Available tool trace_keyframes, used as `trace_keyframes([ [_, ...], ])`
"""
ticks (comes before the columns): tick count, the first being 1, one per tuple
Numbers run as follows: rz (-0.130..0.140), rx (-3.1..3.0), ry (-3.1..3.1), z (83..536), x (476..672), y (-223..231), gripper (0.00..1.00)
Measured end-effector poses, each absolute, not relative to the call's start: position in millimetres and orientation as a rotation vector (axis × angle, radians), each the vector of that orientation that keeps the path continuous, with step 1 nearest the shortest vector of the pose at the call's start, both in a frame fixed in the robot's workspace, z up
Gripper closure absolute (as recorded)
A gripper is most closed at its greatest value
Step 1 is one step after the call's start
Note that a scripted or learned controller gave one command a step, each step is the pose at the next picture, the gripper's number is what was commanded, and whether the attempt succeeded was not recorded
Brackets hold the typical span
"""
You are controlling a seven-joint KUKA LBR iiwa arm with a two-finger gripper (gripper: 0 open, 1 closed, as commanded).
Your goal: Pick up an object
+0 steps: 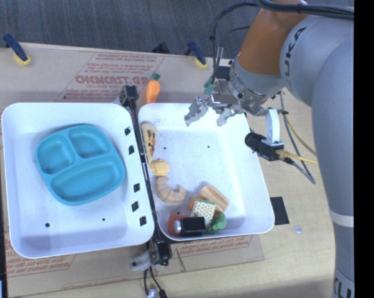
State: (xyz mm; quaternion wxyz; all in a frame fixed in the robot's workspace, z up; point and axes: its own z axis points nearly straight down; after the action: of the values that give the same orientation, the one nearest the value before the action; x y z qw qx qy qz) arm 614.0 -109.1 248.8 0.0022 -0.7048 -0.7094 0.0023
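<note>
Toy food (190, 207) heaped in right bin (252, 172); tool (209, 115) fingers apart, nothing held; cardboard-covered bench (100, 73), grey carpet.

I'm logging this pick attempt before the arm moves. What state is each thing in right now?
gripper: open, holding nothing, above the right bin's far edge
blue divided plate: lying flat in the left bin, nothing on it
toy carrot: lying outside the bins, on the bench
croissant: lying in the right bin
black block: lying among the toys at the near edge
</note>
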Motion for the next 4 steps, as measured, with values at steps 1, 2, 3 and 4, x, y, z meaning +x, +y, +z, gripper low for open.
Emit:
trace_keyframes([
  [1,0.006,-1.971,-2.439,217,507.8,-109,0.0],
  [2,0.002,-1.726,-2.619,90,488.7,-95,0.0],
  [3,0.0,-0.787,-3.038,90,477.1,-122,0.0],
  [4,-0.002,0.284,-3.126,90,476.9,-102,0.0],
])
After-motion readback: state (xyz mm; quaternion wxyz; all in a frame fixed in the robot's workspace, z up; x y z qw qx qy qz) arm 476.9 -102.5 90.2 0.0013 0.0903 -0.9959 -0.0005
